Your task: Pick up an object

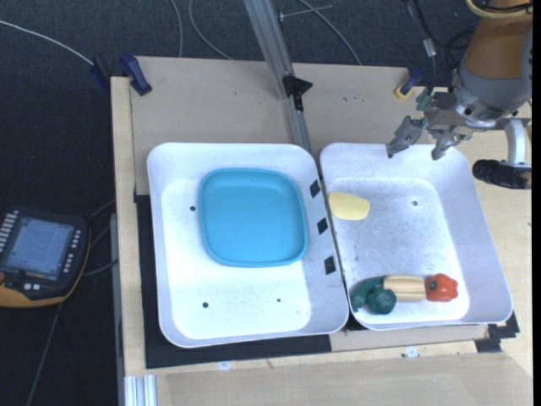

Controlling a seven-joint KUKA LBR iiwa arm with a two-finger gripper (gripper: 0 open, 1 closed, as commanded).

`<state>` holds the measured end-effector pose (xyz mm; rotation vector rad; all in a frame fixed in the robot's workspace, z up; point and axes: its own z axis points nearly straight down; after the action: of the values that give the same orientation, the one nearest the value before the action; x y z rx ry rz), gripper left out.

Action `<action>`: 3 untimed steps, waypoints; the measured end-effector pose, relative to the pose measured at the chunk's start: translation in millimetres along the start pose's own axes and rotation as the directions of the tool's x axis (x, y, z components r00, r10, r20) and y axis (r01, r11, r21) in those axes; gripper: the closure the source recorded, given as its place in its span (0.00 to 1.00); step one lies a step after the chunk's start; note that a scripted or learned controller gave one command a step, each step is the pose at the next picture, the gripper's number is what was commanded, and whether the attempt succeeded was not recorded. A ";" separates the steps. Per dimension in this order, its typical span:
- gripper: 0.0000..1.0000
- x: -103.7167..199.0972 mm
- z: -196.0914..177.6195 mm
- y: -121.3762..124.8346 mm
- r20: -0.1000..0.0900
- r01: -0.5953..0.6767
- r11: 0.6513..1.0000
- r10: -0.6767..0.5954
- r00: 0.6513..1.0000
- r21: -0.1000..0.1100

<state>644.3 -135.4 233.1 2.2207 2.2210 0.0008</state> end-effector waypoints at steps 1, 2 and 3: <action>0.00 -9.5 50.7 -4.2 -0.001 -0.001 1.000 0.001 1.000 0.005; 0.00 -9.4 98.9 -14.2 -0.001 0.000 1.000 0.000 1.000 0.004; 0.00 -9.0 139.4 -14.9 -0.001 0.000 1.000 0.000 1.000 0.004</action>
<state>629.5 -144.4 93.7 2.2228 2.2236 -0.0026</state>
